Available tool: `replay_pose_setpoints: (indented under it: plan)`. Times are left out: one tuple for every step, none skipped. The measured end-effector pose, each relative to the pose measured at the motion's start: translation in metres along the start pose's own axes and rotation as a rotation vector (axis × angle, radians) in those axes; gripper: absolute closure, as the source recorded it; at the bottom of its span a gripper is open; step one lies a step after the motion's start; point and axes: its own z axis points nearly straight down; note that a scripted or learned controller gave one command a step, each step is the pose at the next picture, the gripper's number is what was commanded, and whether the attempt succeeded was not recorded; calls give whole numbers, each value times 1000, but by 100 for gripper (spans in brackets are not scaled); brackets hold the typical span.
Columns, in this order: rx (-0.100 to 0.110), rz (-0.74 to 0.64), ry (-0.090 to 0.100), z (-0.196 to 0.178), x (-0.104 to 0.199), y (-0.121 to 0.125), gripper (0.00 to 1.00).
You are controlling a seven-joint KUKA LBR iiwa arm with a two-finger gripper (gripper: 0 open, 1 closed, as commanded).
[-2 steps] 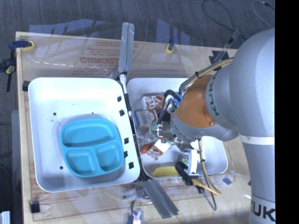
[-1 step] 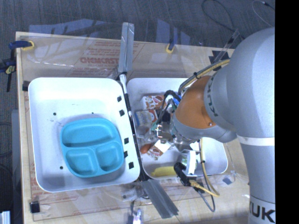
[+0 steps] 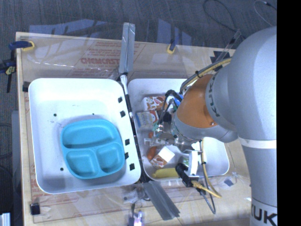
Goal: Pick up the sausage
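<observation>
While the sausage (image 3: 153, 153), reddish-brown, lies low in the cluttered right bin (image 3: 221, 166) beside a white block (image 3: 166, 154), the claw (image 3: 163, 136) hangs just above it, state untellable, likely lining up its pick; blue tray (image 3: 91, 147) occupies left bin (image 3: 47, 107).

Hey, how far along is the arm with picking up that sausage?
Done: the arm has reached over the right bin, above the pile of food items. In hand: nothing visible; the wrist hides the claw. Left: grasping and lifting the sausage, which I can't pick out in the clutter.
</observation>
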Motion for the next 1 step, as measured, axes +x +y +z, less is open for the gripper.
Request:
replay_pose_setpoints:
  plan:
    - [0,-374,7,-90,35,-28,100]
